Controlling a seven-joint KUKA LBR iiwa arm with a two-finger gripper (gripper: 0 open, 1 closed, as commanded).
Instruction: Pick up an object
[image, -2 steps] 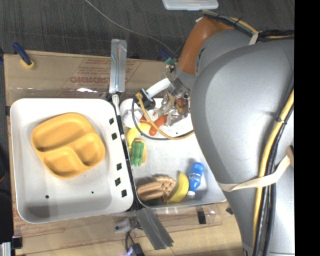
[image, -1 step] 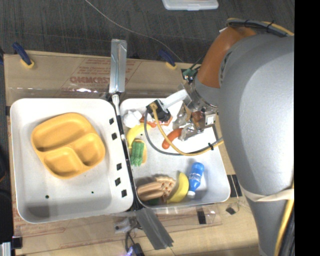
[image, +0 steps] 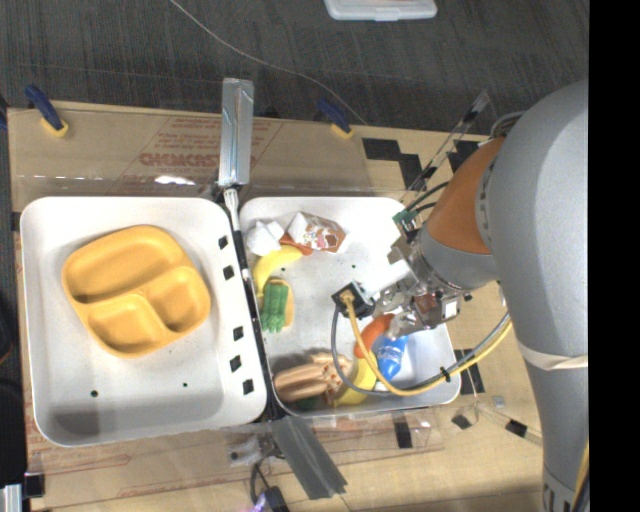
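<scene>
My gripper (image: 398, 318) is low in the right bin (image: 345, 215), over its right half. Directly below it lie an orange object (image: 373, 329) and a blue object (image: 392, 358), both partly hidden by the wrist and a yellow cable. To the left lie a yellow banana (image: 270, 265) and a green and yellow piece (image: 275, 305). A brown hot dog bun (image: 305, 380) rests at the front wall. A white item (image: 263, 237) and a red-brown packet (image: 318, 235) sit at the back.
In the left bin (image: 40, 330) there is a yellow divided plate (image: 135, 288). The grey arm with its orange band (image: 470, 215) covers the right bin's right edge. Blue clamps (image: 45, 108) hold the cardboard behind the bins.
</scene>
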